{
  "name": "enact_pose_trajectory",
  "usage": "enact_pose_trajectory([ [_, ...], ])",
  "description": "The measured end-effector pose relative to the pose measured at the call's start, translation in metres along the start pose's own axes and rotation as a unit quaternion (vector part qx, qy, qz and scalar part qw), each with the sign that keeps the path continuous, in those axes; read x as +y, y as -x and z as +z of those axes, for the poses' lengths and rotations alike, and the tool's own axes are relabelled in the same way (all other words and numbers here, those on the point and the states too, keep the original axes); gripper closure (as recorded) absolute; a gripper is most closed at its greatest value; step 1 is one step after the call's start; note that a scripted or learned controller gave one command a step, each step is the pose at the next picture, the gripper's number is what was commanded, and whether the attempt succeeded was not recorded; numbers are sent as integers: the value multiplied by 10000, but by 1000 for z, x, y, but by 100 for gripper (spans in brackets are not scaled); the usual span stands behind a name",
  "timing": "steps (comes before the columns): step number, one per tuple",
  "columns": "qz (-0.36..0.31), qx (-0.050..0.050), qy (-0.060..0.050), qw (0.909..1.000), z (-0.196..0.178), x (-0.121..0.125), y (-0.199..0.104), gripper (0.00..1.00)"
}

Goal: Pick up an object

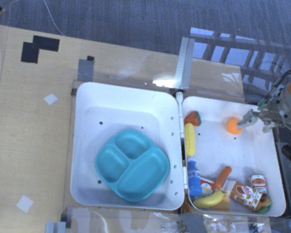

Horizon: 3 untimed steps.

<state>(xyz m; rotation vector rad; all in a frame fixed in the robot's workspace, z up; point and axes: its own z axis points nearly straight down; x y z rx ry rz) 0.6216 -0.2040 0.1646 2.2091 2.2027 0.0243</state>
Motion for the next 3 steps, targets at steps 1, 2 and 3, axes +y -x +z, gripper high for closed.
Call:
enact_pose_trajectory([
  [1, 7, 15, -88, 10000, 78, 48, -32, 0],
  [2, -25, 6, -48, 10000, 63, 51, -33, 100],
  [3, -1147, 21, -81, 9934, 76, 48, -50, 100],
])
